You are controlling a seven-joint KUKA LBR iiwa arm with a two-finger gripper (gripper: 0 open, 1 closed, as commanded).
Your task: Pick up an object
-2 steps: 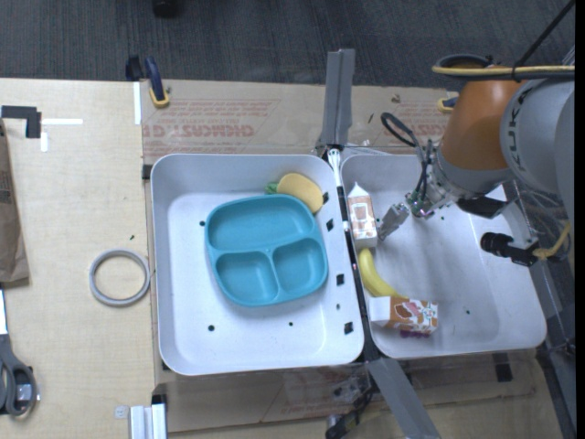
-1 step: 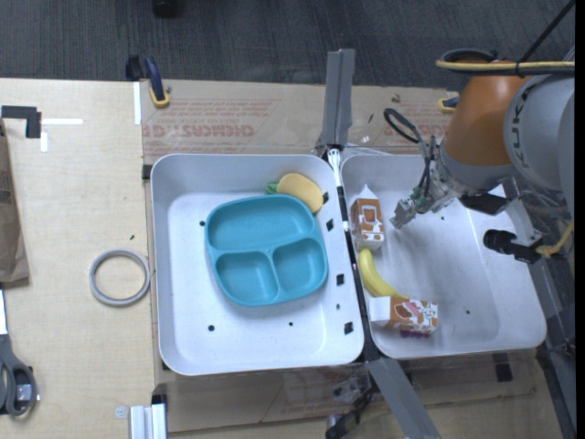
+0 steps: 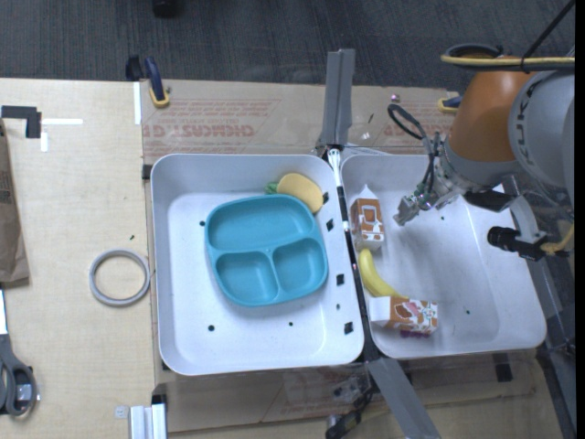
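Two bins on bench (image 3: 73, 154). Left bin (image 3: 174, 337): blue tray (image 3: 265, 250), yellow lemon (image 3: 302, 188) at its upper right corner. Right bin (image 3: 494, 327): carton (image 3: 367, 222) near divider, banana (image 3: 373, 277) below it, second carton (image 3: 413, 315) lower still. End effector (image 3: 409, 210) hovers right of upper carton; you cannot tell finger state. Risk: banana hugs divider wall, fingers may strike rim or slip off curve. Banana's long axis runs top-left to bottom-right, lower tip touching second carton.

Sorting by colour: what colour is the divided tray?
Light blue tray, camera view.
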